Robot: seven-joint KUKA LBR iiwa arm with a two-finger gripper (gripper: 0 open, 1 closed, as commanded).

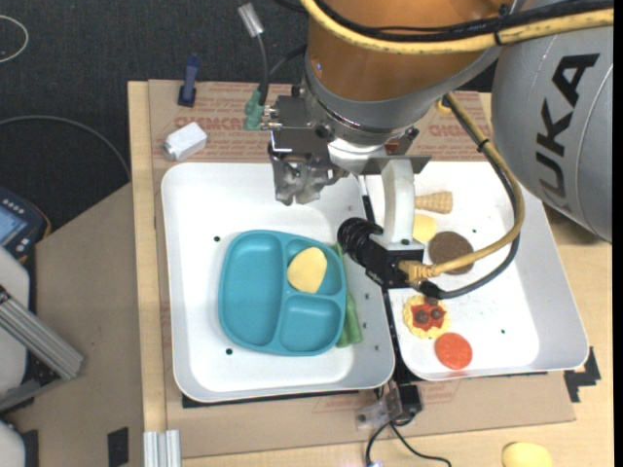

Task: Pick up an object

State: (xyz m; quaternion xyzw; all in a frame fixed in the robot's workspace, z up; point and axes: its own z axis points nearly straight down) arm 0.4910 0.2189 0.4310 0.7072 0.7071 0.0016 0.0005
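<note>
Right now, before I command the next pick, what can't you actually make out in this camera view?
- Gripper: finger state unreadable; the wrist above covers it.
- Right bin: its far corner and part of its floor lie behind the arm.
- Green item: mostly tucked against the blue tray, identity unclear.
- Yellow object: cut off by the bottom edge.
- Brown disc: partly crossed by the cable.

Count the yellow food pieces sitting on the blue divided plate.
1: a yellow piece lies in the upper right compartment of the blue divided plate in the left bin. The arm overhead may hide others.
</note>
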